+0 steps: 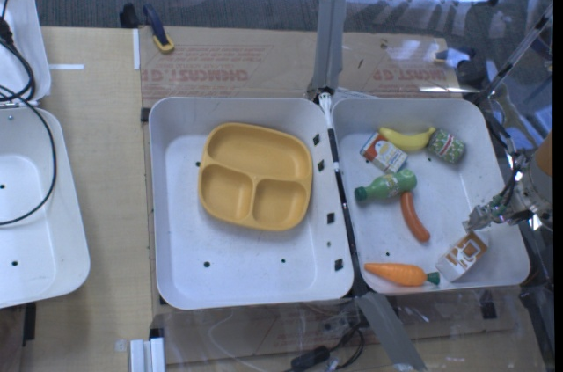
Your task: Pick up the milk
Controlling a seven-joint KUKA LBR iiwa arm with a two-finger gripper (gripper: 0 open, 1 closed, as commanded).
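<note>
A robot gripper (pixel 493 215), finger state unclear, hovers just above the milk carton (pixel 463 257) beside a carrot (pixel 400 274), apparently approaching and needing to descend.

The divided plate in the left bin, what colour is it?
The divided plate is a plain mustard yellow all over, seen clearly in the camera view.
</note>
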